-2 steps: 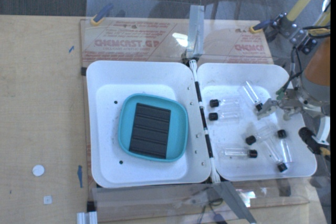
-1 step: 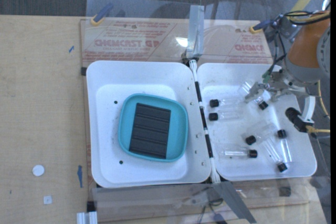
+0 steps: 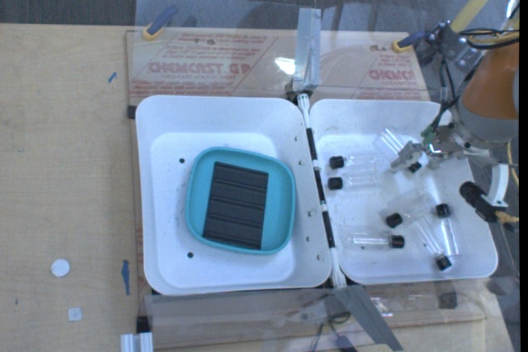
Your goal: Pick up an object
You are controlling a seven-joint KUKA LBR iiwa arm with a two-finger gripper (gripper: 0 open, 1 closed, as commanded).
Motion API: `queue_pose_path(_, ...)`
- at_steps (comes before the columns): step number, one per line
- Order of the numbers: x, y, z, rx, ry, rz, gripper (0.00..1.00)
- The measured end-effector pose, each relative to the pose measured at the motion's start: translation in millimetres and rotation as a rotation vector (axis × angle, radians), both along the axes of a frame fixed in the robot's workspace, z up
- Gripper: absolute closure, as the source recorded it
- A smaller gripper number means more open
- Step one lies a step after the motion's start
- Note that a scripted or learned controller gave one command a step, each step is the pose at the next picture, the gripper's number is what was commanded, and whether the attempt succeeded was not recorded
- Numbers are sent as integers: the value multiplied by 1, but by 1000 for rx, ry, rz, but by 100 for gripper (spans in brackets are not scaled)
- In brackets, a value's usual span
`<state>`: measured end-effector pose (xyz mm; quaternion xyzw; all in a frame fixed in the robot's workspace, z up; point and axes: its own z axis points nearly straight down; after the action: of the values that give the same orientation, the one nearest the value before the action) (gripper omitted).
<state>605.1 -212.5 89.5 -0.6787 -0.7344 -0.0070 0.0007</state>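
Note:
Several clear vials with black caps lie scattered in the right bin (image 3: 363,115). Two of them (image 3: 351,163) (image 3: 353,180) rest near its left wall. One vial (image 3: 373,241) lies near the front, and another (image 3: 437,245) sits at the front right. My gripper (image 3: 410,157) hangs over the right half of this bin, reaching in from the right. A clear vial (image 3: 388,141) lies just to its upper left, and a black cap (image 3: 415,167) shows right beside its tip. Nothing is plainly held.
The left bin (image 3: 157,177) holds a teal tray (image 3: 198,210) with a dark ridged insert (image 3: 238,204). A metal divider (image 3: 307,45) stands behind the seam between the bins. Cables and the orange-banded arm (image 3: 491,86) crowd the right edge.

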Motion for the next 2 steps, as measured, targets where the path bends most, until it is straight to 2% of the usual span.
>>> queue_pose_path(1,4,32,-1,-11,4,53,0)
queue_pose_path(2,45,-1,-1,1,10,89,0)
